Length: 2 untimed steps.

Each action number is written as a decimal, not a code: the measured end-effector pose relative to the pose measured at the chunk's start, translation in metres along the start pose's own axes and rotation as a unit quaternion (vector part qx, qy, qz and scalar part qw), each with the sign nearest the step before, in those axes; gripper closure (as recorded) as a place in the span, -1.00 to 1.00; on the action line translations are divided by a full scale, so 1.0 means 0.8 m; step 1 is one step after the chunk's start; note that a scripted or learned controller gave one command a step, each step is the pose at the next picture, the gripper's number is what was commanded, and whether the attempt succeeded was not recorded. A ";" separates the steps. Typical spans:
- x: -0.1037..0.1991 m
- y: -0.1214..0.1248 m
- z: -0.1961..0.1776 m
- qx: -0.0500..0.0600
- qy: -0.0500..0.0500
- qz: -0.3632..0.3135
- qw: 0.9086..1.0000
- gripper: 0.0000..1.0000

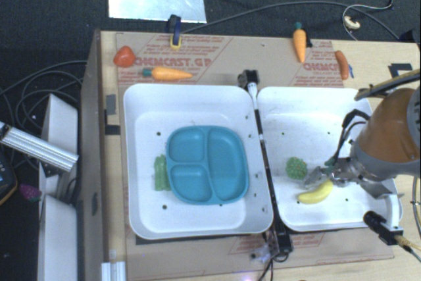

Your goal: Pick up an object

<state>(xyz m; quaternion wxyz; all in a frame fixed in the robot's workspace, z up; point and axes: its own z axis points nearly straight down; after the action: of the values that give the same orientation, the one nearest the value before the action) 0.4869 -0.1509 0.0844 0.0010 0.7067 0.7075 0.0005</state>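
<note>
In the right bin (309, 108), a yellow banana (315, 193) lies near the front. A green broccoli floret (297, 168) sits just to its upper left. My gripper (327, 175) is low in this bin, directly above the banana's right end and just right of the broccoli. The grey wrist and orange band (395, 131) rise behind it to the right. Nothing is visibly lifted off the bin floor.
The left bin (148, 108) holds a blue divided plate (208, 164) with a green vegetable piece (159, 173) along its left side. On the cardboard behind the bins lie a tomato (123, 56) and carrots (168, 74) (300, 43). A divider rail (260, 141) separates the bins.
</note>
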 end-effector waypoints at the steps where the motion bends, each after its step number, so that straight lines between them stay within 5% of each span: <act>1: 0.001 0.001 -0.013 -0.001 0.001 -0.001 1.000 1.00; 2: 0.023 0.001 -0.092 0.000 0.000 -0.001 1.000 1.00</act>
<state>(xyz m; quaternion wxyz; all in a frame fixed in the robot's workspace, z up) 0.4874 -0.1325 0.1576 0.0011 0.7060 0.7082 0.0009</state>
